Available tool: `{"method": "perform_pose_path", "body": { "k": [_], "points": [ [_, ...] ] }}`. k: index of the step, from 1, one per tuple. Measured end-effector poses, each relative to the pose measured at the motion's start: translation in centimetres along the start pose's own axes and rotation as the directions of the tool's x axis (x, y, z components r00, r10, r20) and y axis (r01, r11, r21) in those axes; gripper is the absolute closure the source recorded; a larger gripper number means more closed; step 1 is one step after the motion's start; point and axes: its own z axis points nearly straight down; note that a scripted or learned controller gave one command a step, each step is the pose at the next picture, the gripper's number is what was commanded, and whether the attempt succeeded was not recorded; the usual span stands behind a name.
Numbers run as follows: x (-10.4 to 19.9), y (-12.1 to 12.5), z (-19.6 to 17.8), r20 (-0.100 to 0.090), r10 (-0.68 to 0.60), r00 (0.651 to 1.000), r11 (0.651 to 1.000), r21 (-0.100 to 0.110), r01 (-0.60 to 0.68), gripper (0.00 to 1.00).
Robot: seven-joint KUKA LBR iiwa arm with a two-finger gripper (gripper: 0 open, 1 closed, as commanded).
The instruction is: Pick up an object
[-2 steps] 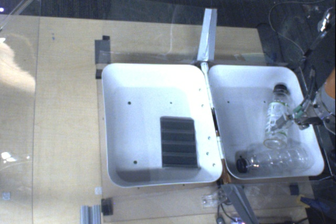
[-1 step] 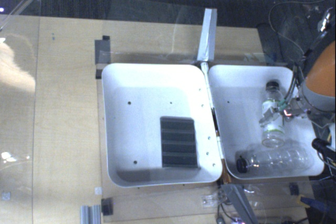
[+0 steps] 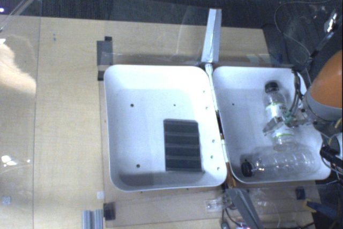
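A: Jaws, state? Item one.

B: Gripper (image 3: 282, 125), right bin. The two fingers straddle the small clear bottle (image 3: 275, 109) low on its body, one on each side. Whether they press it or merely bracket it cannot be told: the bottle is transparent and the fingertips blur into it. Entered as undetermined.

A: Item two, that bottle.

B: Small clear bottle, dark cap, pale label around the middle. Lies in the right bin (image 3: 236, 88), cap pointing toward the far wall, body running toward the near side. Its lower end sits at the gripper.

A: Item three?

B: Large clear bottle (image 3: 278, 162), dark cap at its left end. Lies on its side along the near wall of the right bin, just beside the gripper and nearer the camera. Contact with the small bottle cannot be told.

A: Arm?

B: Arm (image 3: 328, 88), grey with an orange band, enters from the right edge over the right bin's right wall. Cables hang beside it.

A: Left bin?

B: Left bin (image 3: 134, 83), white, shallow. Holds one dark ribbed rectangular block (image 3: 182, 145), flat on the floor, toward the near right part, well apart from both bottles. Both bins rest side by side on the wooden bench (image 3: 59, 131).
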Motion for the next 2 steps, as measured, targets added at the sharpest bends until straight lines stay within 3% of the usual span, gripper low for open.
{"method": "perform_pose_path", "body": {
  "k": [1, 2],
  "points": [
    [0.6, -2.3, 0.0, 0.003, -0.033, 0.999, 0.999, -0.005, 0.033, 0.00],
    [-0.9, 4.7, 0.7, -0.010, -0.162, 0.987, 0.987, 0.009, 0.162, 0.00]
  ]
}}
